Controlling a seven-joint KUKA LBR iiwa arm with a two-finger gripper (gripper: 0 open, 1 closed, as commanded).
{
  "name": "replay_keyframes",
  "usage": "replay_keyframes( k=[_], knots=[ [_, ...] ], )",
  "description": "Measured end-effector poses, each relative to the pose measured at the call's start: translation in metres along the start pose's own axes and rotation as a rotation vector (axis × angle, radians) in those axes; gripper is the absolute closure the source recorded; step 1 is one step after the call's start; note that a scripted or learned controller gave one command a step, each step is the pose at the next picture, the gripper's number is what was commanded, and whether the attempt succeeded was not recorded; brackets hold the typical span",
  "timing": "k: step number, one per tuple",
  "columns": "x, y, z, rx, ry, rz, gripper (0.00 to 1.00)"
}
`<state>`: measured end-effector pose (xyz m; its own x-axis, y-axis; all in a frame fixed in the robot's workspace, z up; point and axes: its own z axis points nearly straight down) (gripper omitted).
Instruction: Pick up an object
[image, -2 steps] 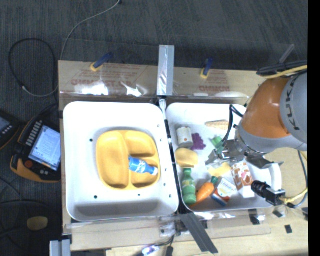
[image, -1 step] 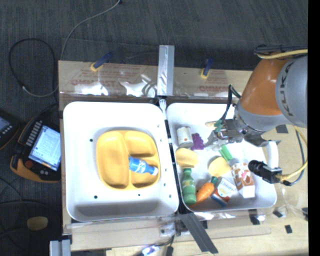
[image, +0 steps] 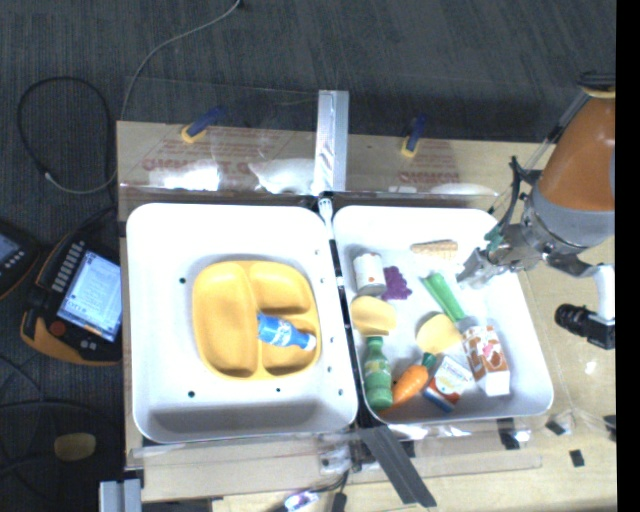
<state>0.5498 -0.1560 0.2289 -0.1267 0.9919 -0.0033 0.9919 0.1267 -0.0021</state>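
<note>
Left bin: holds a yellow divided tray with a small blue-and-white bottle lying in it, well apart from the arm; reaching for it would mean a long swing over the divider.
Right bin: crowded, and the likeliest source of a pick.
Clutter risk: white cup, purple toy, yellow pieces, green bottle and carrot lie touching or just beside one another, so a descent there could nudge neighbours or catch two things.
Nearer candidates: the green stick and the beige piece are thin and lie flat, so they may slip.
Carton: lies near the bin wall, leaving little room.
Pincer: over the right bin's far right corner, nothing visibly between its tips; whether released or clenched I cannot tell.
Wall risk: it is close to the rim and could strike it.
</note>
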Motion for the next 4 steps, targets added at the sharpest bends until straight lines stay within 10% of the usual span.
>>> replay_keyframes(
  k=[1, 2, 3, 4],
  knots=[
    [0.000, 0.000, 0.000, 0.000, -0.001, 0.000, 0.00],
    [-0.017, -0.003, 0.139, -0.013, -0.003, -0.027, 0.00],
    [-0.016, -0.002, 0.129, -0.015, -0.002, -0.028, 1.00],
    [0.062, 0.010, 0.001, -0.001, 0.002, -0.094, 1.00]
  ],
)
